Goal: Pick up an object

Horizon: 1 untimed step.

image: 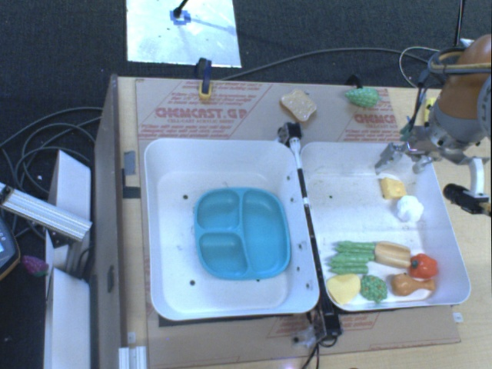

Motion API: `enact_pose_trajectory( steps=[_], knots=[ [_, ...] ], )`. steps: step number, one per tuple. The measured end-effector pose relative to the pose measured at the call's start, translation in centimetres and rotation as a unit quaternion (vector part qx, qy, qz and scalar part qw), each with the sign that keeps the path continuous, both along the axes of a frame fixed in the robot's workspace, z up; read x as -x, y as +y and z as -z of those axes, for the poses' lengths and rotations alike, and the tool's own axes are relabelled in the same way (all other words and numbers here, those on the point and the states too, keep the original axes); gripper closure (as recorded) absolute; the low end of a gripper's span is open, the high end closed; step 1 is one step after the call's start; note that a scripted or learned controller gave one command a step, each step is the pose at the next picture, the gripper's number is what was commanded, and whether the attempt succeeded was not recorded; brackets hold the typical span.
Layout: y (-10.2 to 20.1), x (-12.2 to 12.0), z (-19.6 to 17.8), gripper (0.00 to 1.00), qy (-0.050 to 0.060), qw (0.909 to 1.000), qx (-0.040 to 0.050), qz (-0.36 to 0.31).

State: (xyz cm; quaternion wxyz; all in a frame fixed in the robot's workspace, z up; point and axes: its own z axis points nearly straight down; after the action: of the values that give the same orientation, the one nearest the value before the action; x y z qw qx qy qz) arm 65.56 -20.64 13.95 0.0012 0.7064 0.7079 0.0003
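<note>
The pincer (400,157) hangs over the far right corner of the right bin (338,177), its metal fingers pointing down and leftward from the grey wrist with the orange band. Whether it is released or clenched cannot be told from here: the fingers are small, partly blurred against the white bin floor, and nothing is seen between them. By that reading, no object has been picked up yet, and the whole grasp and lift remain to be done.

Just below the pincer, and closest to it, lie a small yellow piece (392,187) and a white lump (409,208), touching or nearly touching one another; either is a likely candidate. Farther toward the near edge of the same bin sits a cluster of toy food: green beans (352,257), a bread-like roll (393,253), a red tomato-like piece (423,266), a yellow wedge (344,287), a green broccoli-like piece (373,287) and an orange-brown piece (407,284). These press together, so their outlines are hard to separate.

The left bin (173,206) holds a blue divided plate (242,233). On the bench (231,106), beyond the bins, rest a tan slice of bread (298,105) and a green knobbly item (363,97).

The arm's upper part is cut off at the right edge, and a dark attachment beside the wrist cannot be identified.
</note>
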Motion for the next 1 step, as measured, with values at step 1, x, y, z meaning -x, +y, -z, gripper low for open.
enact_pose_trajectory(
  steps=[1],
  knots=[
    [0.00, 1.54, 3.57, 0.00, 0.001, 1.0000, -0.0002, 0.000]
  ],
)
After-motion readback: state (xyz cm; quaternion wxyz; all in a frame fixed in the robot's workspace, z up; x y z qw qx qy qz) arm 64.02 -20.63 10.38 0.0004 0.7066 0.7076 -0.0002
